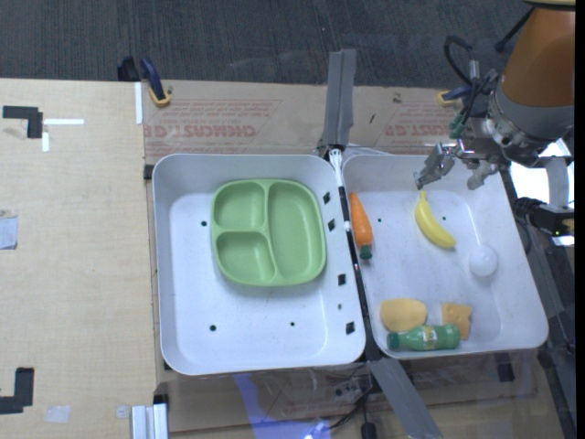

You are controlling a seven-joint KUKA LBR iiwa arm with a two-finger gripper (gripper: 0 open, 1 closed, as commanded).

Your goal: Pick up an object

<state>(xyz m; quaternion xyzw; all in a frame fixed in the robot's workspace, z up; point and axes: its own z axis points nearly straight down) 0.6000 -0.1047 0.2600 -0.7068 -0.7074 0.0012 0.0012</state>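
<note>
A: Banana (435, 223) sits untouched in the right bin (521, 245), so nothing's picked up yet. The whole grab is left.

B: Yep, it's yellow, curved, lying flat. Farther back the gripper (454, 165) hangs above it, fingers spread, pinching nothing.

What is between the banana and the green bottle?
The white ball and orange block lie roughly between the banana and green bottle, seen from above.

open gripper (454, 168) above banana (434, 223), green plate (269, 232)
</note>
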